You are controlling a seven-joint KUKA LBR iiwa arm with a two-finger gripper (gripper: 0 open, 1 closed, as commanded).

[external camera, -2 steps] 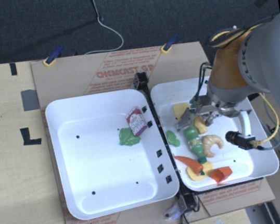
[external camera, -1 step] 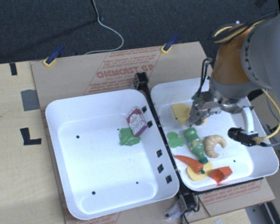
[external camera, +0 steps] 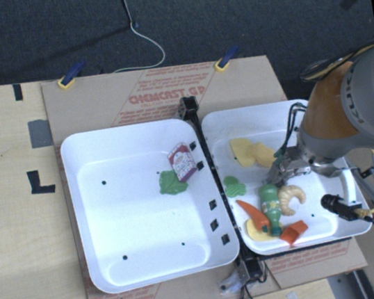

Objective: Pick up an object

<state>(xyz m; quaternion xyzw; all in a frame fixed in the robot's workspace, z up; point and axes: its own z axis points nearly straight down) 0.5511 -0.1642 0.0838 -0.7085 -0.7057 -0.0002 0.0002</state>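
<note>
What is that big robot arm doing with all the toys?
The robot arm is reaching into the right bin, its gripper low over a pile of toy food: a green bottle, a croissant, a carrot. It hasn't lifted anything. The left bin has a green toy and a small packet.

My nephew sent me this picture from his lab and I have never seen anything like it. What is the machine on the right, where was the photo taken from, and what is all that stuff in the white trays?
The photo comes from one camera fixed above a bench, looking down at a slant. The grey and orange machine is a robot arm reaching in from the right; its gripper hangs low over the right bin. That bin holds toy food: a yellow piece, a green leafy piece, a carrot, a green bottle and a croissant. The left bin holds a small red packet and another green piece. I cannot tell whether the gripper grips anything.
</note>
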